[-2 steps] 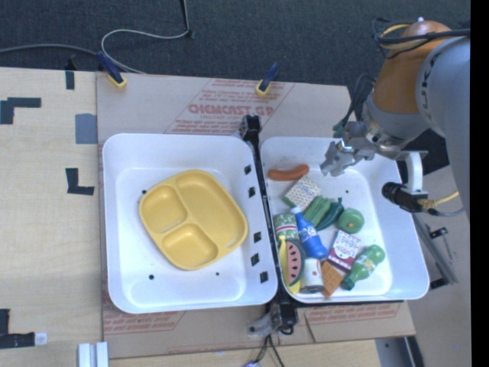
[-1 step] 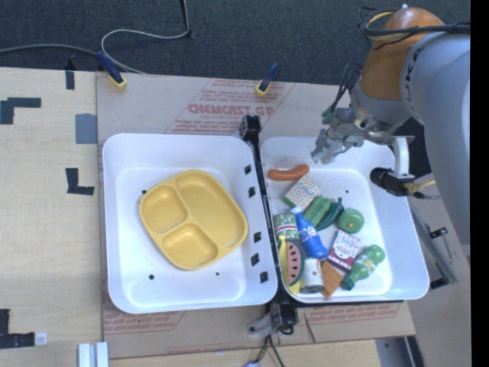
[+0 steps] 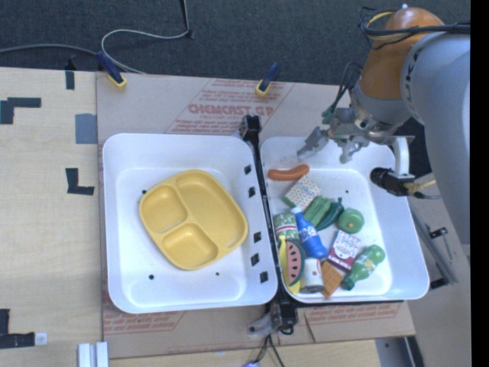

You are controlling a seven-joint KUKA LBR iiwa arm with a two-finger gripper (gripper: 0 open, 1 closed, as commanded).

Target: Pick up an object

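Though above the hot dog [image 3: 289, 173], fingers [image 3: 314, 139] apart.

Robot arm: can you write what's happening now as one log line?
gripper: open, holding nothing | position: above right bin far edge | nearest: hot dog | yellow tray: left bin

A yellow tray [image 3: 192, 219] sits in a white bin [image 3: 122, 205]. The other white bin [image 3: 401, 228] has an orange-red sausage [image 3: 288, 173], a green apple [image 3: 351, 221] and a blue bottle [image 3: 310, 238].

Dark carpet [image 3: 229, 21] beyond cardboard-topped bench [image 3: 153, 102]
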